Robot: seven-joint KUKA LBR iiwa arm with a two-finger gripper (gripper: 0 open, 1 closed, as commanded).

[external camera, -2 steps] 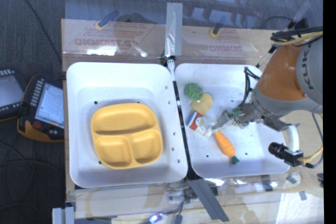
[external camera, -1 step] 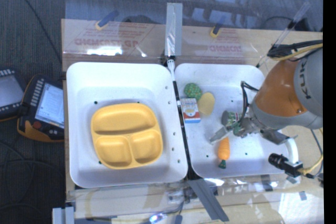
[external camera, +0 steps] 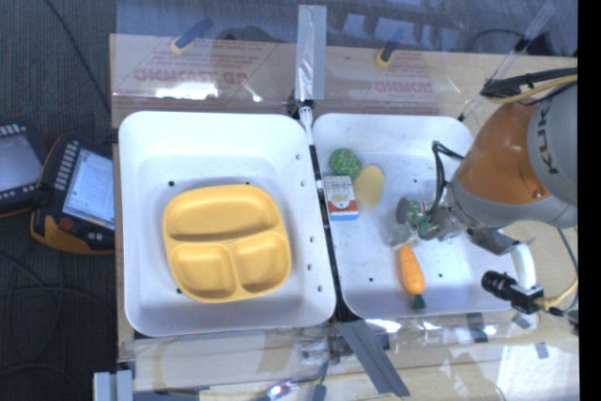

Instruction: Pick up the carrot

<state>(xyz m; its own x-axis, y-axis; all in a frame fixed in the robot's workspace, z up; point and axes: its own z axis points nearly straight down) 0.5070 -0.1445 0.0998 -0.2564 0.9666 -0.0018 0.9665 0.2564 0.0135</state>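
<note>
**Gripper near the carrot, nothing lifted yet**

Toward the front of the right bin point(external camera: 376, 300) lies the carrot point(external camera: 410, 270), orange, its dark green end pointing at the bin's near wall. The gripper point(external camera: 420, 219) sits just above and behind it, close to the carrot's blunt top; whether it is open or closed I cannot tell from this angle, and nothing is visibly held.

Risks from here look plain. The carrot is tapered and smooth, so a closing grip off its middle could squirt it sideways. It lies near the front wall, which may block a low approach. A yellow piece point(external camera: 371, 184), green ball point(external camera: 344, 161) and small carton point(external camera: 341, 198) sit well apart.
</note>
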